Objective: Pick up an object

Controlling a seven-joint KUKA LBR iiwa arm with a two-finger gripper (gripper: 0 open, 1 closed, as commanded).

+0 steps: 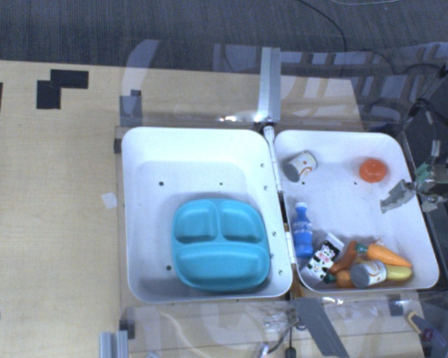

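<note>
Camera view, from above: two white bins. At the frame's right edge, the gripper (400,196) hovers over the right bin's (336,203) rim; whether it is apart or together cannot be told. Nothing is picked yet. An orange ball (373,170) lies nearby, upper right.

Even, bright overhead light, a bit cool. The white bins (201,144) wash out slightly; the blue tray (220,245) drops a soft shadow leftward. Faint reflections streak the clear panels (313,88). Overall slightly soft, edges grainier.
</note>
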